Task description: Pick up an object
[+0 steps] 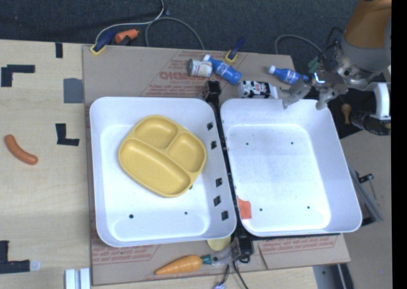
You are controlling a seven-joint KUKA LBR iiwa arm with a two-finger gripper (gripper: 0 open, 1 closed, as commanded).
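Note:
A yellow divided plate (162, 154) lies in the left white bin (102, 173). A small orange scrap (244, 208) rests near the front left corner of the right white bin (337, 173). My gripper (305, 98) hangs over the far rim of the right bin, near its right corner. It is open, its two grey fingers (290, 97) spread apart with nothing between them. The arm's orange band (369, 17) rises at the top right.
Behind the bins lie a white bottle (200, 67), a blue bottle (226, 70), a small blue bottle (285, 76) and a black-and-white pack (256, 89). A carrot (180, 265) lies in front of the bins and a sausage (21, 149) on the bench at the far left.

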